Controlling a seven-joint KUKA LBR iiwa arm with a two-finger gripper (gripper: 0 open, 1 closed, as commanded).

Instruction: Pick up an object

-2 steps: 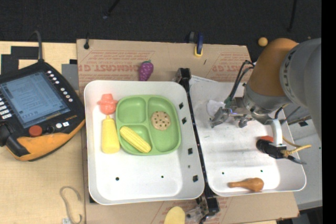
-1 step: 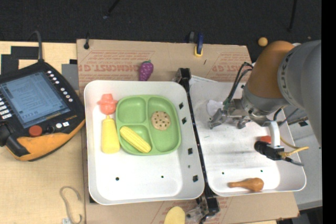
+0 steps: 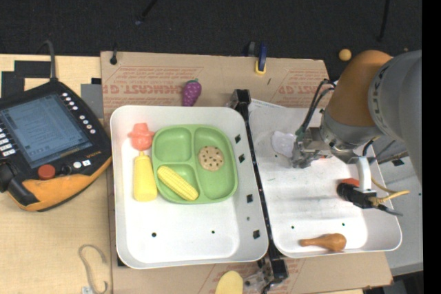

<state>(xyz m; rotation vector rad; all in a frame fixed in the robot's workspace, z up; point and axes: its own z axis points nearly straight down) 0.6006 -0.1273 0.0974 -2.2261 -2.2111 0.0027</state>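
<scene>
My gripper [image 3: 300,160] is down low in the right bin [image 3: 310,206], near its back left part. A pale crumpled object [image 3: 282,142] lies just to its left, close to or touching it; whether anything is held cannot be seen. At the front of the same bin lies a tan drumstick-shaped toy [image 3: 324,242]. The left bin [image 3: 179,234] holds a green divided plate [image 3: 194,165] bearing a cookie [image 3: 211,158] and a yellow corn cob [image 3: 177,182]. Beside the plate stand a yellow bottle [image 3: 143,177] and a pink-red toy [image 3: 140,137].
A purple grape toy [image 3: 191,91] lies on the cardboard behind the left bin. A yellow object [image 3: 229,282] sits in front of the bins. A teach pendant [image 3: 45,141] rests on the bench at the left. A clamp [image 3: 260,60] grips the cardboard's back edge.
</scene>
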